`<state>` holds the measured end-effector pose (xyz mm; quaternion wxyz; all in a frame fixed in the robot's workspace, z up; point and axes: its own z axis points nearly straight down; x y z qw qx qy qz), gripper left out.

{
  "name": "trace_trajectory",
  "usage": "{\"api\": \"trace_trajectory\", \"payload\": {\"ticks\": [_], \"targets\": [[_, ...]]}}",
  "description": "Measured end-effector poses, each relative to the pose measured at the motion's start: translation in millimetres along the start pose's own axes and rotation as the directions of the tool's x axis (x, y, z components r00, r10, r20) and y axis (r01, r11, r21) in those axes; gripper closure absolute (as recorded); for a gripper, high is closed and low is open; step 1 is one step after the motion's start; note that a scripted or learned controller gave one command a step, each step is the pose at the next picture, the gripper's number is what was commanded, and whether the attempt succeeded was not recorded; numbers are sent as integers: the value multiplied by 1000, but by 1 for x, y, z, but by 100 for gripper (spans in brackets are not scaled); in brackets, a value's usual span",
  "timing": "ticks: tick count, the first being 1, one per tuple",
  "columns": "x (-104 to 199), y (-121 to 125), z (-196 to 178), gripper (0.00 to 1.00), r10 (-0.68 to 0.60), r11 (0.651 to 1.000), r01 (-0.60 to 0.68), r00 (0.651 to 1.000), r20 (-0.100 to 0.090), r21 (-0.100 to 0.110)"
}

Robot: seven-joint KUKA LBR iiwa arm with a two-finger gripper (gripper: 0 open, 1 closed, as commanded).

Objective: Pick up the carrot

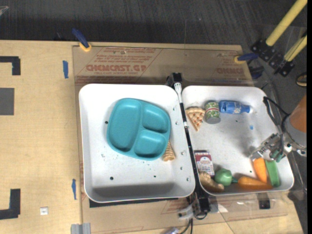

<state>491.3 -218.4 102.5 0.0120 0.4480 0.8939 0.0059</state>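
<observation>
Camera view, and here is the bench with its two white bins side by side. The left bin (92, 145) carries the biggest item, a teal divided plate (138, 127), sitting towards its far side, with a waffle cone (168, 151) tucked just beside the plate's near right rim. Over to the right bin (234, 130): a blue bottle (233, 107) and a small can (212, 111) lie along its far edge, a red carton (203, 163) rests against its left wall, a green apple (223, 176) near the front edge. The carrot (253, 182) lies flat in the near right corner, close by an orange-and-green piece (266, 171). The gripper (269, 147) hovers just above that corner, at the right wall. Whether it is released or clenched, I cannot tell. Nothing is lifted yet: the descent, the grasp and the lift all look left to do.
</observation>
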Motion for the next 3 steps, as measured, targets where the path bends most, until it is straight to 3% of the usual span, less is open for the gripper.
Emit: {"api": "trace_trajectory", "payload": {"ticks": [1, 2, 3], "targets": [[49, 29, 11, 100, -330, 944, 330, 944, -2, 12], [34, 20, 11, 100, -674, 739, 674, 739, -4, 2], [31, 22, 10, 0, -673, 740, 673, 740, 7, 4]]}}
